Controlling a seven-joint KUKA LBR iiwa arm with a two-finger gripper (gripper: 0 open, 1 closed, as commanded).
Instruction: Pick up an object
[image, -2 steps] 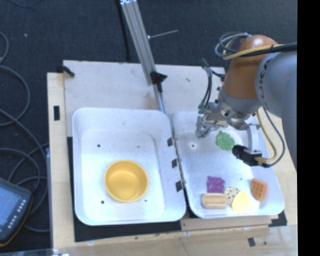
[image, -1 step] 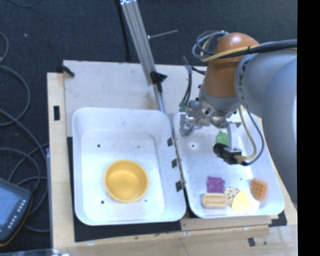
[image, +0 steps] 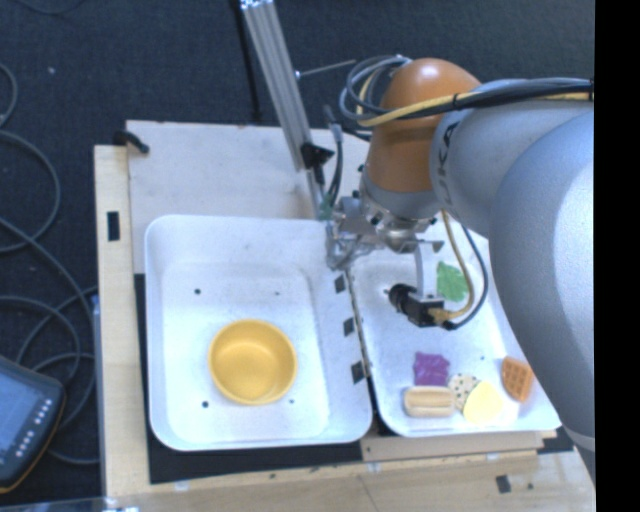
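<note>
My gripper (image: 343, 256) hangs over the ridge between the two bins, near their far end, below the orange wrist band. In the right bin (image: 385, 405) lie a green piece (image: 452, 281) by the far right wall, a purple piece (image: 431, 368), a tan bun-shaped piece (image: 428, 401), a speckled cookie-like piece (image: 462, 386), a pale yellow piece (image: 484, 404) and an orange waffle-like piece (image: 516, 379). All of them sit well to the right of and nearer than the gripper. Nothing shows between the gripper and the bin floor.
A yellow bowl (image: 252, 361) stands upright in the left bin (image: 180, 270), toward its near side. A slanted metal post (image: 283, 95) rises behind the bins. The big grey arm covers the right bin's far right corner.
</note>
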